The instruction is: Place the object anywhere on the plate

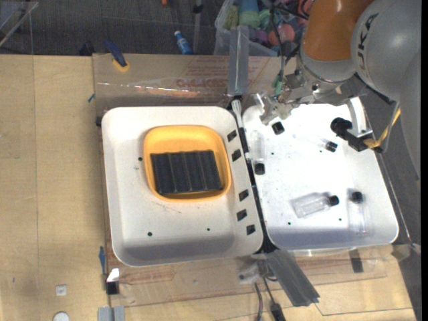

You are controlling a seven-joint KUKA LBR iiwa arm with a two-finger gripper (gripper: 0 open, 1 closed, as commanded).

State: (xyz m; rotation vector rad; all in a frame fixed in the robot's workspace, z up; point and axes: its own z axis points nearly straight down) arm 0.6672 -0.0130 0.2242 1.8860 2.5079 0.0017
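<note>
Two white bins sit side by side: with the gripper [284, 102] at the right bin's [374, 229] far-left corner, grip state unreadable, you centre over the vial [314, 204] near its front edge, then carry it to the plate [187, 136].

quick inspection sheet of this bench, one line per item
surface: wooden bench bearing two white bins, left bin and right bin, side by side
job's things: clear small bottle with a dark cap lying on its side in the right bin; yellow plate in the left bin with a black ridged block on it
clutter: small black bits scattered in the right bin
grippers: gripper above the right bin's far left corner, holding nothing seen
cables: thin cables at the near edge
surroundings: crate of colourful toys behind the bench
</note>
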